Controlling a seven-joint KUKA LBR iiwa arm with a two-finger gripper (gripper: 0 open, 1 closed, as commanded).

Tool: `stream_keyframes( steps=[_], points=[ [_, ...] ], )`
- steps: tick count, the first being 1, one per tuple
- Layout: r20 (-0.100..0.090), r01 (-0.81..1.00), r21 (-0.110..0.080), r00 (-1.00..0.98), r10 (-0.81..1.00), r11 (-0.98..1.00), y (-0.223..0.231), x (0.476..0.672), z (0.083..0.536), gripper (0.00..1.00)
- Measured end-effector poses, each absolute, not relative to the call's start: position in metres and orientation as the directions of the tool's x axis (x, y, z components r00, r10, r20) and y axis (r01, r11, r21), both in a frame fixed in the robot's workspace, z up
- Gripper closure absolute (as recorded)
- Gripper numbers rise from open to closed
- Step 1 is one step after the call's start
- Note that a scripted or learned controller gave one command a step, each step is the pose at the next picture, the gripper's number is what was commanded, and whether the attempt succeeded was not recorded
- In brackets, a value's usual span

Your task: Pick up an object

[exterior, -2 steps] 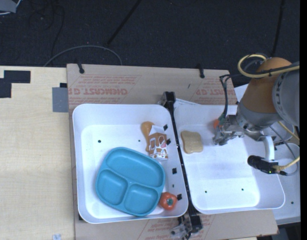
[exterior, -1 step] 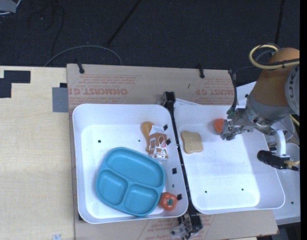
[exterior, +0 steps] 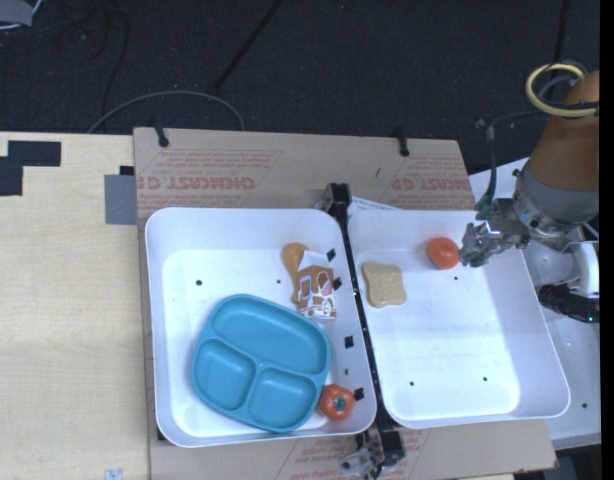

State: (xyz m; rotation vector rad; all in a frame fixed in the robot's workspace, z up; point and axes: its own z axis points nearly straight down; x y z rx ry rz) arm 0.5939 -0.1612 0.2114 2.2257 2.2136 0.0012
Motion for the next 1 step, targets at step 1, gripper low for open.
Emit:
stream_keyframes(
  steps=[1],
  points=[
    [-0.001, 1.0, 0.004, -0.001, 1.0, 0.001, -0.16, 0.5946, 0.2749, 1.0]
  ],
)
